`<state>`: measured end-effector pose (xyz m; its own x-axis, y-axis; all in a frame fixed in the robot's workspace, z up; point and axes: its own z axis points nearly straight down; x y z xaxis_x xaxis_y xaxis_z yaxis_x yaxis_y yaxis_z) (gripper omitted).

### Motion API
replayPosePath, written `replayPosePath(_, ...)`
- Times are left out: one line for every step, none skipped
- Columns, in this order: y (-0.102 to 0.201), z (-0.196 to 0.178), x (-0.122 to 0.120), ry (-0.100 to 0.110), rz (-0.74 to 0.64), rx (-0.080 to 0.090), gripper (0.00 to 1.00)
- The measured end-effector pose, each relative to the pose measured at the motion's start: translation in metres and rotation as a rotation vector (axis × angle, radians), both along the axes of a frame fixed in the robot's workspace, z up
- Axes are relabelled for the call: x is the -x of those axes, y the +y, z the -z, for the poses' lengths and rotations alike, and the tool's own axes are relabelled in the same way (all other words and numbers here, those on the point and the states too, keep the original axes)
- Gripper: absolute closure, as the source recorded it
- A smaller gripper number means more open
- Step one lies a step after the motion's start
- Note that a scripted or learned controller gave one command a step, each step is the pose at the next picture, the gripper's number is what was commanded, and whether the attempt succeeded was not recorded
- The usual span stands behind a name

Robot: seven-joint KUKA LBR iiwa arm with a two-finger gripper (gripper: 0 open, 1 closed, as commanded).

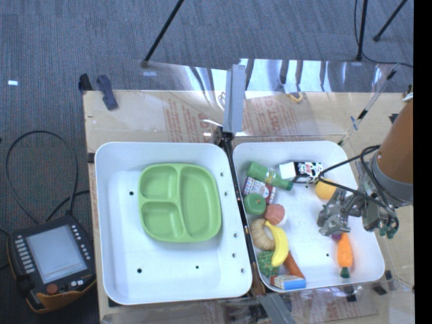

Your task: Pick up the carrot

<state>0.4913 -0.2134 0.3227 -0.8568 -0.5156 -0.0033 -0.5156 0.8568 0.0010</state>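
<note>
The end effector (351,216) hangs over the right bin (307,150), just above the carrot's (345,252) orange top; whether it is released or clenched cannot be told. The carrot lies near the bin's right wall. Red print on the worktop (175,113) is unreadable.

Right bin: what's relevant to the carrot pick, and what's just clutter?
Relevant:
carrot, near the bin's right wall
gripper, just above the carrot
right bin

Clutter:
banana
green bottle
yellow fruit
green tray in the left bin
</note>
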Motion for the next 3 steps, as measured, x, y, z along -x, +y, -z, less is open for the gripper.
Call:
replayPosePath(0.088,0.075,0.015,0.005,0.795,0.001,0.00)
replayPosePath(0.088,0.075,0.014,0.005,0.795,0.001,0.00)
replayPosePath(0.054,0.236,0.008,0.005,0.930,0.001,0.00)
